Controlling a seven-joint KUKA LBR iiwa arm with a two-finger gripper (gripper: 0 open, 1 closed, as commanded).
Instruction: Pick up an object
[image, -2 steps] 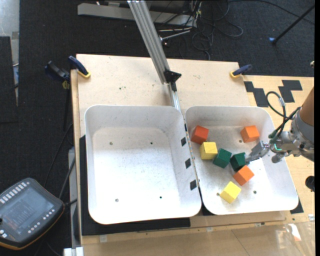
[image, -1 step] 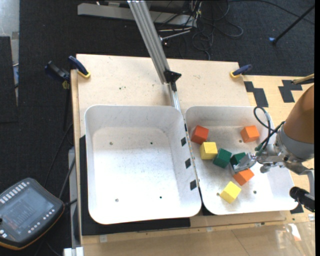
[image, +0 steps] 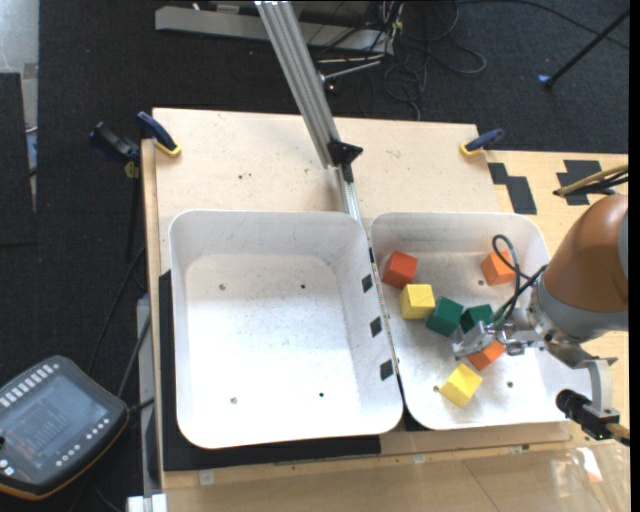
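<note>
The gripper (image: 484, 343) is low inside the right bin (image: 530, 412), its metal fingers lying over a small orange block (image: 489, 353); whether the fingers are closed on that block or merely resting above it cannot be told. Just left of the gripper, touching or nearly touching it, sit two dark green blocks (image: 446, 316). A yellow block (image: 419, 300) lies beyond them, with an orange-red block (image: 400, 268) further up. Another yellow block (image: 461, 384) lies just below the gripper, and an orange block (image: 497, 267) sits near the bin's upper right. The grey arm (image: 590, 290) reaches in from the right, a black cable looping above its wrist. The left bin (image: 180, 300) sits alongside.
</note>
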